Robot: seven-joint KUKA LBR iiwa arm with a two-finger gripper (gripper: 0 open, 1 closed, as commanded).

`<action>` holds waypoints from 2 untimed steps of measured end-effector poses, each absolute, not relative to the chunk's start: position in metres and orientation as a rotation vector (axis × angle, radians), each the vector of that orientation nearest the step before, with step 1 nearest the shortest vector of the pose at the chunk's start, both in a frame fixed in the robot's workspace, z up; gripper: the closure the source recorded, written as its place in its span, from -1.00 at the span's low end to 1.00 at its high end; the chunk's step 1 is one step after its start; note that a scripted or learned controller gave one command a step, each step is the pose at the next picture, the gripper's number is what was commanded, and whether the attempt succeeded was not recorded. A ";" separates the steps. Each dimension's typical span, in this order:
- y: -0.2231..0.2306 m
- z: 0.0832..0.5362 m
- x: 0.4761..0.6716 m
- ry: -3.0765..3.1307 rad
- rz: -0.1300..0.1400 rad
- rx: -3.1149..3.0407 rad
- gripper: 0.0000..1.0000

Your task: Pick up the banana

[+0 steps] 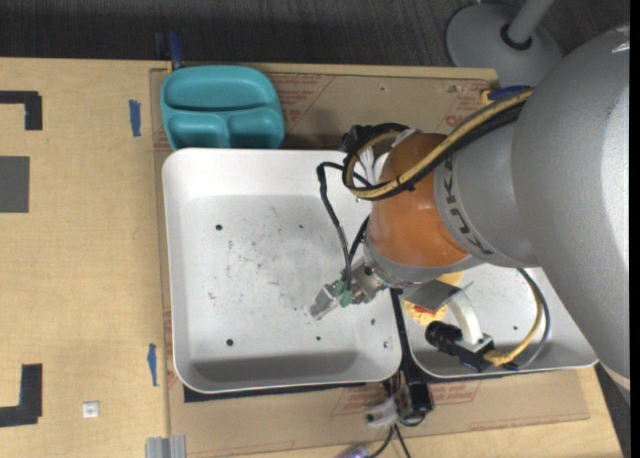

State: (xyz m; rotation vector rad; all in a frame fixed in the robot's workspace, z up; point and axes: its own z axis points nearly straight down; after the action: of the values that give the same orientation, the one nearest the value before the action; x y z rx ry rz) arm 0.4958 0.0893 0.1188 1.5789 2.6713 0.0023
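Grey arm (pixel 570 156) with orange band (pixel 420 216) reaches in from the right, nearest the lens. Gripper (pixel 333 298) hangs low over the left bin (pixel 182 246), right of its middle, nothing visibly held; open or closed, cannot tell. Yellow sliver, likely the banana (pixel 452 277), sits in the right bin (pixel 565 351), mostly hidden under the arm. Teal container (pixel 220 106) lies behind the left bin.

The grey arm (pixel 570 146) comes in from the right of the view, its bulky upper link looming large and close to the camera. The orange band (pixel 415 221) faces upward, with the wrist (pixel 395 268) bent downward beneath it. The gripper (pixel 333 298) points down and to the left, seemingly at a slant; its small tip is blurred.
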 end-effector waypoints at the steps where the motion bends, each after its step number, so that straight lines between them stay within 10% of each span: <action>1: 0.091 0.119 0.496 2.658 0.003 1.600 -1.00; 2: 0.093 0.118 0.497 2.622 0.006 1.650 -1.00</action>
State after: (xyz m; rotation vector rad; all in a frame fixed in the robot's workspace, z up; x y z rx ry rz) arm 0.4970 0.0932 0.1181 1.6502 2.6216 0.0060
